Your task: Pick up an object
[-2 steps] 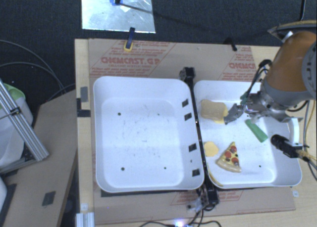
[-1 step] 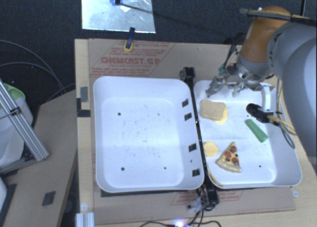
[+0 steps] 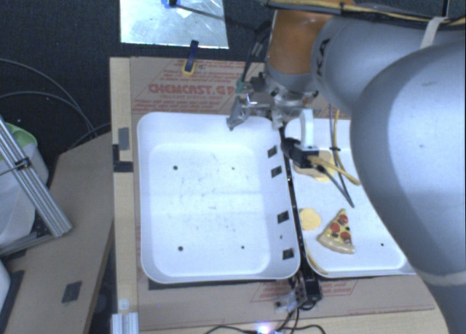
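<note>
A toy pizza slice (image 3: pixel 336 232) with red dots lies in the right bin (image 3: pixel 378 256), near its front. A small yellow disc (image 3: pixel 310 217) sits just left of it, by the divider. Farther back, a flat yellow piece (image 3: pixel 321 174) lies partly under a black part (image 3: pixel 300 153) hanging below the wrist. My gripper (image 3: pixel 288 130) hangs at the back of the bins, over the divider between them, below the orange band (image 3: pixel 302 27). It is above and behind the pizza slice and apart from it. The large grey arm hides most of the right bin.
The left bin (image 3: pixel 204 201) is white with small dark specks. Both bins rest on a cardboard sheet (image 3: pixel 182 85). Behind it lie a foil sheet (image 3: pixel 173 5) and a small blue-and-yellow item (image 3: pixel 191 58). An aluminium frame (image 3: pixel 29 180) stands at the left.
</note>
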